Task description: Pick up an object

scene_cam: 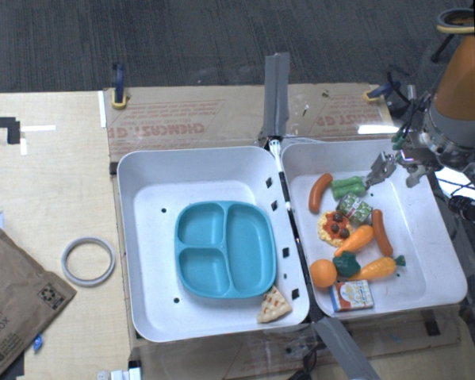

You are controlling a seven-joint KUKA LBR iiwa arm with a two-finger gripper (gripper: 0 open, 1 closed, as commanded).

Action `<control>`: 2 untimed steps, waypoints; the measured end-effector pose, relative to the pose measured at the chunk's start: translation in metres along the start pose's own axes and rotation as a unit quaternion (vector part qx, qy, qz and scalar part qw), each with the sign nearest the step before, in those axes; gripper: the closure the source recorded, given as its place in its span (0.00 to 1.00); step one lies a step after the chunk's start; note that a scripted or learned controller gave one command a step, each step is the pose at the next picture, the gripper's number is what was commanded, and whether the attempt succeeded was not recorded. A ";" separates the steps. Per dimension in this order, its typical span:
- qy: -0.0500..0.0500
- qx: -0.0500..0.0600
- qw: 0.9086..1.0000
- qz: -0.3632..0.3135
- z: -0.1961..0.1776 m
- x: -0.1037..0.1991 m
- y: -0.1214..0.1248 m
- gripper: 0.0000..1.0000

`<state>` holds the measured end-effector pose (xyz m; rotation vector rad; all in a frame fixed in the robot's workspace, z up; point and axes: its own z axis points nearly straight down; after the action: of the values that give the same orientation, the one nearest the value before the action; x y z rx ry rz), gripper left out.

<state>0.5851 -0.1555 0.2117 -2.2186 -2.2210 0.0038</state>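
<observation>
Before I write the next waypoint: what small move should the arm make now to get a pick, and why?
Probably lower the gripper a little and ease it left toward the green item. It sits above the right bin's upper right, with nothing visibly between the fingers, and that toy lies closest. The sausage just beyond could be a fallback.

A grey tape ring (88,260) lies beside a brown cardboard box (17,296) on the bench (47,187)
</observation>
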 end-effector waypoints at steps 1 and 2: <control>-0.001 -0.002 1.000 -0.027 -0.101 -0.005 0.023 0.00; 0.000 0.000 0.998 -0.067 -0.047 0.035 0.003 0.00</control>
<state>0.5885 -0.1209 0.2583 -2.0656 -2.3655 0.0035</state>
